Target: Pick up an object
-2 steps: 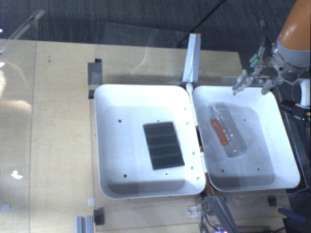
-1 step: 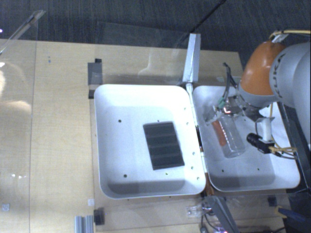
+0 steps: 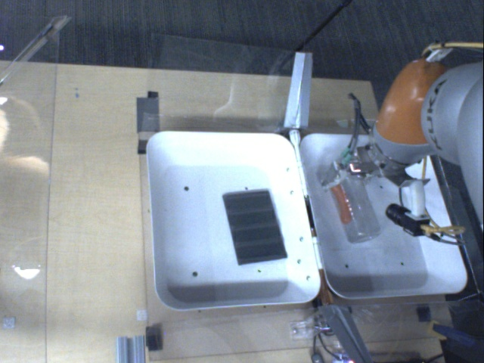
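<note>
Objects we see: a dark ridged pad [image 3: 255, 226] at frame center, a clear tube [image 3: 354, 209] right, under the gripper [image 3: 349, 171]; finger state we cannot tell.

the grey kuka arm [image 3: 454, 104] comes in from the right edge of the frame, its bulk filling the upper right corner. the rounded orange band [image 3: 404, 104] sits above the wrist, which angles down and to the left. the two-finger gripper [image 3: 349, 169] hangs right of centre in the frame; its fingertips are too blurred to read.
</note>
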